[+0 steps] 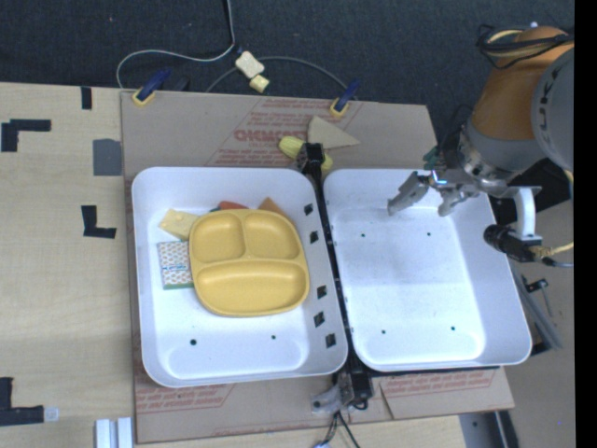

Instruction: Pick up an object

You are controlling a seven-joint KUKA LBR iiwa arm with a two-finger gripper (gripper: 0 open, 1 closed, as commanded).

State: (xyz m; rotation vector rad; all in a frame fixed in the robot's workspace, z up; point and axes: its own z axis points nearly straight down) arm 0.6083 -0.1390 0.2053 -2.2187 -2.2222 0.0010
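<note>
The gripper (427,199) hangs over the far end of the right bin (420,287) with its jaws spread open and nothing between them, well apart from anything to pick. The objects are all in the left bin (149,278), so the arm would likely have to cross over. There a yellow tray (249,261) covers most of a sponge (173,264) and some flat pieces, hard to identify.

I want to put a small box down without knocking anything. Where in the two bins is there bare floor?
The right bin has open floor below the end effector, down to its front rim. In the left bin, a free strip lies along the front, below the yellow plate. The plate's left and back sides are crowded with small items.
</note>
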